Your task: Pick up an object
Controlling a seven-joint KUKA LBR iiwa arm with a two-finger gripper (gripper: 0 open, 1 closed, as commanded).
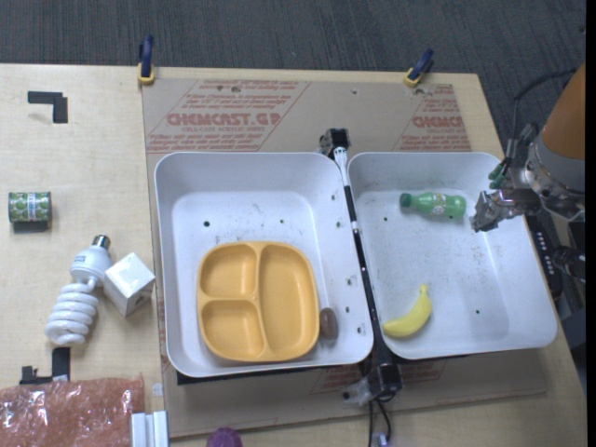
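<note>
Hovering: end effector (488, 210), right of frame, above right bin (521, 329)
Opening: cannot tell
Nearest: green bottle (433, 204), just left, apart
Lower: banana (410, 315)

Red "CHEMCAST G P" print repeated on brown protective sheet (233, 110), smaller print illegible

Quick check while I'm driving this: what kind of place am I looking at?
Probably a robotics lab test bench: two white bins on a clamped board, toy props like a banana and green bottle, the gripper alongside.
</note>
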